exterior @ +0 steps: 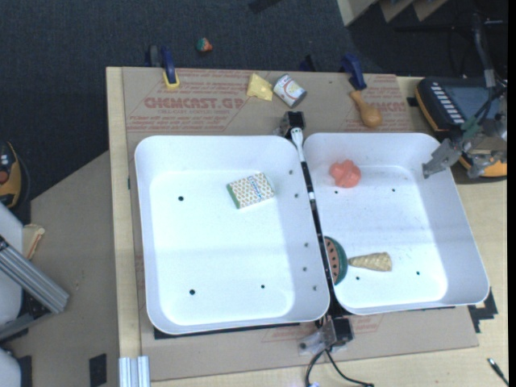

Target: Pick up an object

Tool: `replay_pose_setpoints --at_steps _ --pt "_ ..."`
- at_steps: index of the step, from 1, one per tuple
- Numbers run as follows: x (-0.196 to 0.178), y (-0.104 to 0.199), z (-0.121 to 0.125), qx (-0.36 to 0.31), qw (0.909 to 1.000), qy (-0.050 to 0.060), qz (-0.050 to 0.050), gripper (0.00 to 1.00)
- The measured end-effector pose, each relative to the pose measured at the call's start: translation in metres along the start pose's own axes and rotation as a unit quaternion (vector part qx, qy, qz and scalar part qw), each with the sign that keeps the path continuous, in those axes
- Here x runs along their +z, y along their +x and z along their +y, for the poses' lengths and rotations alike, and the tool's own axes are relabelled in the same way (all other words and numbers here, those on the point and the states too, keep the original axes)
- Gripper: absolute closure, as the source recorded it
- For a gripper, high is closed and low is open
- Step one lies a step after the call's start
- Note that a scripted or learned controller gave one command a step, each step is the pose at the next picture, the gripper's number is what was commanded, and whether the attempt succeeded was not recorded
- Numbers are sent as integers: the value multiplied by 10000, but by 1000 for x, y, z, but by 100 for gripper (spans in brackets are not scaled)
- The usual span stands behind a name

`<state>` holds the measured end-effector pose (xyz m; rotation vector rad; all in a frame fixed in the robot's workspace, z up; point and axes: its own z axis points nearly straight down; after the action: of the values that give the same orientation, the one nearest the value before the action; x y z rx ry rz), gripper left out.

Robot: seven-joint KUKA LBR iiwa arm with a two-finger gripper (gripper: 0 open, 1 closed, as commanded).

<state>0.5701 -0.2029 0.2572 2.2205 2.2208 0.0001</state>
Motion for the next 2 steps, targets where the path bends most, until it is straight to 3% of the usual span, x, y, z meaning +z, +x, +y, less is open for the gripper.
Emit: replay_pose_setpoints --at_steps 1,2 --pt "-11 0 1 -3 10000 -18 -9 100" --pt "8 82 -61 -30 10000 41 31 100"
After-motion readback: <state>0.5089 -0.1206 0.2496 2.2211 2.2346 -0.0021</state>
